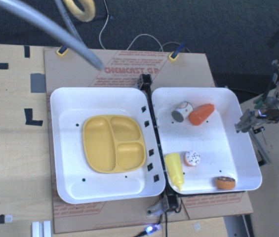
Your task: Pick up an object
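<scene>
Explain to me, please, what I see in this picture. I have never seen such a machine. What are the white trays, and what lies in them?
One camera looks down at a slant on a bench. Two shallow white bins sit side by side. The left bin holds a yellow divided plate. The right bin holds small toys: an orange carrot touching a grey cup, a yellow bottle along the left wall, a white dotted ball beside it, and a brown doughnut in the near corner. The dark mechanism at the right edge seems to be the robot's pincer, outside the bins. It is too blurred to judge more. Nothing is picked up yet.
</scene>
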`<state>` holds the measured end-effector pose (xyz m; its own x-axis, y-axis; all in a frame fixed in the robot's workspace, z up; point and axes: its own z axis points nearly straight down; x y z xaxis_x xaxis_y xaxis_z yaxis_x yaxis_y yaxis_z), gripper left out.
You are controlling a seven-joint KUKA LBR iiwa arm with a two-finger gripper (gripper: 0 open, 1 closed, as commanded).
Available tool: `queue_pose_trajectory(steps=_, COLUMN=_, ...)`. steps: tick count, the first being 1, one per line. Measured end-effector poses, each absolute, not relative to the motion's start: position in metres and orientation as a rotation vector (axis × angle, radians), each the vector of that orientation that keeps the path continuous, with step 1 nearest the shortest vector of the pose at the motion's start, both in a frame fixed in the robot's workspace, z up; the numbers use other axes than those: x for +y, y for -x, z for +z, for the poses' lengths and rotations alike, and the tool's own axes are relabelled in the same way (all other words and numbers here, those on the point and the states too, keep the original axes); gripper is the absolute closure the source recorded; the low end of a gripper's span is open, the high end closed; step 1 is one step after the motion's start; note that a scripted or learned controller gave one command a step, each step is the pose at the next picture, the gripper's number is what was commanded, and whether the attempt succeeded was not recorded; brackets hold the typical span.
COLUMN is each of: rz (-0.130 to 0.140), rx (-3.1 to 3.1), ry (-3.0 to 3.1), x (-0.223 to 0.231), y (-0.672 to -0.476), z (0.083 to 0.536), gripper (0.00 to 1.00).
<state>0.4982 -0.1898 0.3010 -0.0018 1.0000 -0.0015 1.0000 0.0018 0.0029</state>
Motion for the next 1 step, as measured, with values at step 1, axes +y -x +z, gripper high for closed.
queue_pose_trajectory(steps=1, rz=-0.001, rx=2.230, ry=-2.216, x=-0.1351, y=-0.5160, z=0.2798, gripper=1.00)
